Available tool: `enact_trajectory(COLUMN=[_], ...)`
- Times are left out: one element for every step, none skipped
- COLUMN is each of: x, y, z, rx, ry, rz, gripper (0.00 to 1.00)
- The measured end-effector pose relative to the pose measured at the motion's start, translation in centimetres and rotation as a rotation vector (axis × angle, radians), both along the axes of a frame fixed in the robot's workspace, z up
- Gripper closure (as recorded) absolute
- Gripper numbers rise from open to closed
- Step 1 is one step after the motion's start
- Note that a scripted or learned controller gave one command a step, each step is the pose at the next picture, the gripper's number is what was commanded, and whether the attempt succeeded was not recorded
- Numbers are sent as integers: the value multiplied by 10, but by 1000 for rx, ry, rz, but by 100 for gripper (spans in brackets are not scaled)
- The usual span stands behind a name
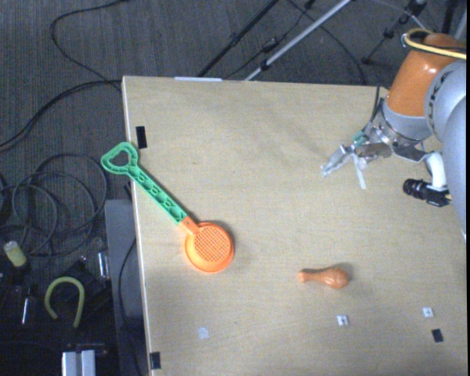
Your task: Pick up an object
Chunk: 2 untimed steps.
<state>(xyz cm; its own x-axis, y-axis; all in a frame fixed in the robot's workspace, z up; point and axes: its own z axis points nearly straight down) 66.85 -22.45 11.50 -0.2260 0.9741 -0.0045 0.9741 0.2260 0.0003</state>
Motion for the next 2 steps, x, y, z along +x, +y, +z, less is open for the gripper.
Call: enact_trajectory(x=[0, 1], y=[23, 24], z=[-30, -20], rx=[2, 2], ry=[2, -1], rz=[267, 266], gripper=[0, 100])
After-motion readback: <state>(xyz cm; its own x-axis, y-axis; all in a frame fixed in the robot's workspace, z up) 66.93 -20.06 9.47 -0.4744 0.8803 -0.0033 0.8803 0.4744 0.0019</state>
